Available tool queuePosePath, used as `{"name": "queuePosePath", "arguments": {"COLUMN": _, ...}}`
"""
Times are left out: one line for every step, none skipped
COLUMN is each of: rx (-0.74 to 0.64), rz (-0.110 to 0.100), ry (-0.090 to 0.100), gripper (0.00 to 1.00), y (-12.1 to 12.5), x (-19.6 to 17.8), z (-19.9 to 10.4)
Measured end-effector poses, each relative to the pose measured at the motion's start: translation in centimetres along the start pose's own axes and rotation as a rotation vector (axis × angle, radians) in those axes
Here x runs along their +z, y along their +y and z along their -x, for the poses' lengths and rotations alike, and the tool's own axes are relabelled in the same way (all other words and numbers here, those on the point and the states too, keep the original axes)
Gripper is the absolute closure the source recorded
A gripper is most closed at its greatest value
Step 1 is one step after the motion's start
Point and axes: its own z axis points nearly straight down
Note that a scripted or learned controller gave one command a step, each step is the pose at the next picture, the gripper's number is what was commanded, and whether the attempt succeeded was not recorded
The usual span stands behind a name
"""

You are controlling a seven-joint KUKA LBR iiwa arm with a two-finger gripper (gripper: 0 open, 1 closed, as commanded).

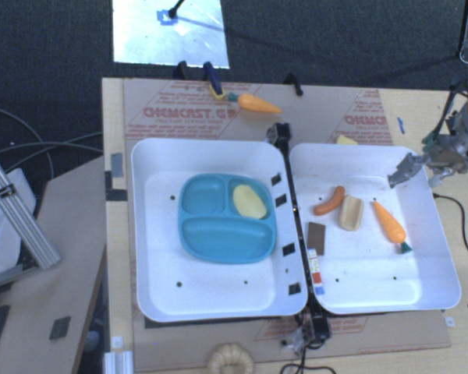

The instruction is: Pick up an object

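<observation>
White and shallow, the right bin is lying under the tool, which is hanging over its far right corner. I cannot tell what state the tool is in. Just below the tool an orange toy carrot is lying. A bit further left of it a tan block, a sausage and a brown block are resting. Far to the tool's left, in the left bin, a blue plate is holding a yellow lump. Another carrot is lying on the worktop behind the bins.
</observation>
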Motion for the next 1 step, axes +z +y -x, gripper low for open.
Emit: {"name": "queuePosePath", "arguments": {"rx": -0.003, "rz": 0.012, "ry": -0.003, "gripper": 0.0, "y": 0.25, "x": -0.79, "z": -0.08}}
